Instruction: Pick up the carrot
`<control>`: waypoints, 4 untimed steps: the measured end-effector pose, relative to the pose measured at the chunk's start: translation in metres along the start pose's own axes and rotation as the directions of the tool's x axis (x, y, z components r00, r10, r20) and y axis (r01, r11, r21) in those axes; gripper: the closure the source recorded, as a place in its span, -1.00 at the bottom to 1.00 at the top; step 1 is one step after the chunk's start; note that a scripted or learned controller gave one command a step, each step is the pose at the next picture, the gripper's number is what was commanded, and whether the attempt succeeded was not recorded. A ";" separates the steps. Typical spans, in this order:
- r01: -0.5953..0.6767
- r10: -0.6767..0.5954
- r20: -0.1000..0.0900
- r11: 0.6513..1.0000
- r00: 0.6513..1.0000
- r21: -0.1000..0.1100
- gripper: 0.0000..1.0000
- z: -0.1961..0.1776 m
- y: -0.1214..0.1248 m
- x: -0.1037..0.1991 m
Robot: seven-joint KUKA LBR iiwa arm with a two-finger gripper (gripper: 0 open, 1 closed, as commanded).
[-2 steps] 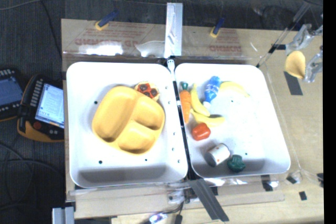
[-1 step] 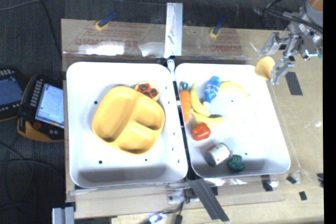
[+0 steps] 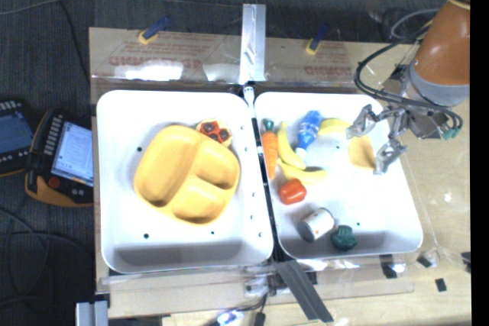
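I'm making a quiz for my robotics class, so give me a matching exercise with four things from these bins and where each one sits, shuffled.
Things:
1. carrot
2. yellow divided plate
3. blue bottle
4. dark green item

Places:
A. left bin
B. near the right bin's front edge
C. along the right bin's left wall
D. upper middle of the right bin, beside the banana

Pairs: 1-C, 2-A, 3-D, 4-B

Left bin (image 3: 122, 240): large yellow divided plate (image 3: 187, 173), small red-and-black toy (image 3: 215, 131) at its upper edge.
Right bin (image 3: 397, 229): banana (image 3: 294, 163), blue bottle (image 3: 307, 128), red tomato (image 3: 292, 192), white cylinder (image 3: 316, 224), green toy (image 3: 344, 238).
Outside, left: handheld pendant (image 3: 57, 158).
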State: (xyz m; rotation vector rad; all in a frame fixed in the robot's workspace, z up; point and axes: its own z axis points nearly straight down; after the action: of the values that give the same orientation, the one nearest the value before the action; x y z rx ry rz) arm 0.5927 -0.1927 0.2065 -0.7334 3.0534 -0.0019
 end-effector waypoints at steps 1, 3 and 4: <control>-0.007 0.007 0.003 1.000 1.000 0.002 1.00 -0.010 -0.034 -0.069; 0.523 -0.523 0.005 0.853 0.853 0.000 1.00 -0.003 -0.018 -0.045; 0.667 -0.667 0.005 0.745 0.745 0.001 1.00 0.001 -0.029 -0.071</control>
State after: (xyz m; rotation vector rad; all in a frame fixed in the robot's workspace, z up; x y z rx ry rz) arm 0.6693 -0.1868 0.2055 -1.7719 2.5874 0.0003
